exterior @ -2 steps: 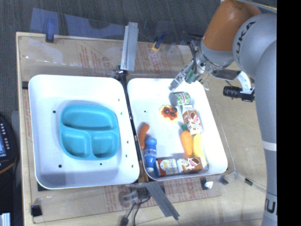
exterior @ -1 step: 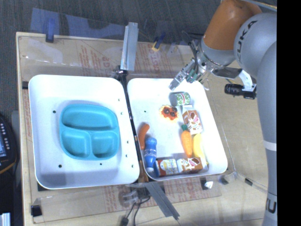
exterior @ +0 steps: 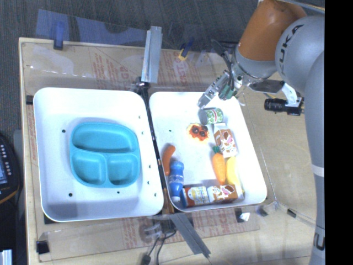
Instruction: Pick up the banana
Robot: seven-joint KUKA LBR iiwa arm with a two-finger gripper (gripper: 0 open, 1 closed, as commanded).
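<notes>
Left bin (exterior: 49,148) held a blue tray (exterior: 105,152) with three compartments. Right bin (exterior: 182,101) was crowded — along its left wall a sausage (exterior: 167,158) and a blue bottle (exterior: 176,182); a carton (exterior: 212,194) lay along the near wall. Mid-bin sat a small orange toy (exterior: 197,131), with a green can (exterior: 213,116) and a second carton (exterior: 225,141) close to its right. The carrot (exterior: 219,168) touched the banana (exterior: 233,172), which lay by the right wall. The gripper (exterior: 207,99) hung just above the can — whether spread or pressed together, could not tell.
</notes>
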